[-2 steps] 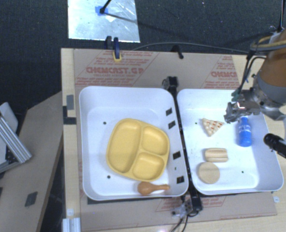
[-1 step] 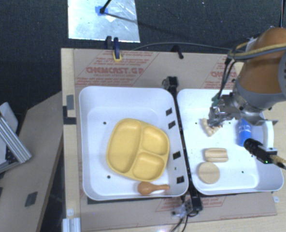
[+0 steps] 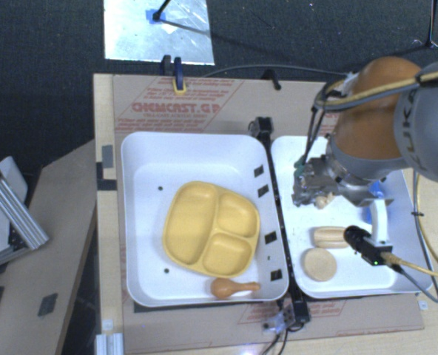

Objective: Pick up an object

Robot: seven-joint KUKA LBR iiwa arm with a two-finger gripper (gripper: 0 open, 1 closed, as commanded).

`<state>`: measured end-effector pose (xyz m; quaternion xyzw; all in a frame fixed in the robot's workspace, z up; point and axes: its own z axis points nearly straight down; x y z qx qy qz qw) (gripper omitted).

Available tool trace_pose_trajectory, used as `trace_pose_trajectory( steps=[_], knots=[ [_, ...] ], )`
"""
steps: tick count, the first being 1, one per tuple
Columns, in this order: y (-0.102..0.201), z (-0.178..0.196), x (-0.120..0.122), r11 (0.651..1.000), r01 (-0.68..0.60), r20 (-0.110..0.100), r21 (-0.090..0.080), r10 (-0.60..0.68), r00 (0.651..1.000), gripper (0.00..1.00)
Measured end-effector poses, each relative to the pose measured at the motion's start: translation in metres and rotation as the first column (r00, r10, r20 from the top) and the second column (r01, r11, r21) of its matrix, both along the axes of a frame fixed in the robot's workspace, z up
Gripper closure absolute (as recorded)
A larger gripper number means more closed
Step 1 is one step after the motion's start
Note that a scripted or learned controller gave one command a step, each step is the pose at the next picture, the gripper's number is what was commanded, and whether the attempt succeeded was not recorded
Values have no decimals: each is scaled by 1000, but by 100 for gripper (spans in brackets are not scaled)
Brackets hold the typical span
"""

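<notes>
In the right bin (image 3: 289,268), three candidates lie close together. A small tan piece (image 3: 323,198) sits right under the pincer (image 3: 310,189), near the bin's left wall and about midway along it. A roll (image 3: 328,237) lies nearer the front edge, and a flat round biscuit (image 3: 319,264) lies just in front of that, close to the front-left corner.

The pincer hangs low over the tan piece, at or very near it, but the wrist hides the tips, so whether they are apart or together cannot be told, nor whether anything is caught between them.

The step in hand looks like the grasp on that tan piece. To do it well, the tips should straddle the piece squarely and go down to the bin floor before closing, since it is small and low. The left wall is near, so the approach should stay upright and clear of it. The lift should be straight and slow.

The left bin (image 3: 141,220) holds a yellow tray (image 3: 211,228) in its middle and a drumstick (image 3: 234,288) by its front edge. Both bins rest on the tabletop (image 3: 104,109).
</notes>
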<state>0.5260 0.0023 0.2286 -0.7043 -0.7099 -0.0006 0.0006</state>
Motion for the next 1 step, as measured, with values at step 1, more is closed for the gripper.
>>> trace_pose_trajectory(
  steps=[1],
  knots=[
    [61,-6,-14,1000,-3,0,1,3,1000,100]
  ],
)
